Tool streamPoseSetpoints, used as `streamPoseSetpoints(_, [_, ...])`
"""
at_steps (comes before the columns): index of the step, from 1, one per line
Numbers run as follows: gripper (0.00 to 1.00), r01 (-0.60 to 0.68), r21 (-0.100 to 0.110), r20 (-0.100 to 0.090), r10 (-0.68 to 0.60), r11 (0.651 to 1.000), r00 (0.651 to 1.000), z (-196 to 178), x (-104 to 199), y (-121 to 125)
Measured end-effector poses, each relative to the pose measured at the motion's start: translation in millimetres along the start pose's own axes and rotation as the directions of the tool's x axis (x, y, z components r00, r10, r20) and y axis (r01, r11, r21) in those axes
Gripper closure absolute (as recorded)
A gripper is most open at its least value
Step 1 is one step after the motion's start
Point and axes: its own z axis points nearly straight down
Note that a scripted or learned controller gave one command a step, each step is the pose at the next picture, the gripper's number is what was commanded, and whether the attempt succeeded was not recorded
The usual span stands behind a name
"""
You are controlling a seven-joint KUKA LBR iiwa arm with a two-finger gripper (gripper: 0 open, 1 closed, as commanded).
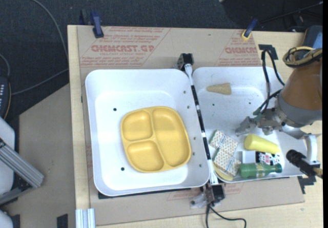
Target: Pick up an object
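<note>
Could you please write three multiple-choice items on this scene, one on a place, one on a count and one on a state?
1. Where does the yellow divided plate lie?
A. In the left bin
B. In the right bin
C. On the bench outside the bins

2. How many compartments does the plate have?
A. Two
B. Three
C. Five

3. How does the green bottle rest?
A. Upright
B. On its side
C. Lifted clear of the bin

Answers:
1. A, since the plate sits in the middle of the left bin, apart from its walls.
2. B, since two compartments lie along the far side and right, and one lies at the near left.
3. B, since it lies lengthwise by the near wall of the right bin, just in front of the yellow banana-like toy; the hand is above the bin floor beside that toy.
</note>
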Motion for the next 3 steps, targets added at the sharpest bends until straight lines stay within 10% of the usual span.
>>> streamPoseSetpoints(1, [0.00,0.000,-0.009,0.001,0.000,1.000,1.000,29,2,-26])
streamPoseSetpoints(2, [1.00,0.001,-0.010,-0.001,-0.001,1.000,1.000,19,3,-26])
streamPoseSetpoints(3, [1.00,0.000,0.003,-0.001,0.000,1.000,1.000,-67,-12,-30])
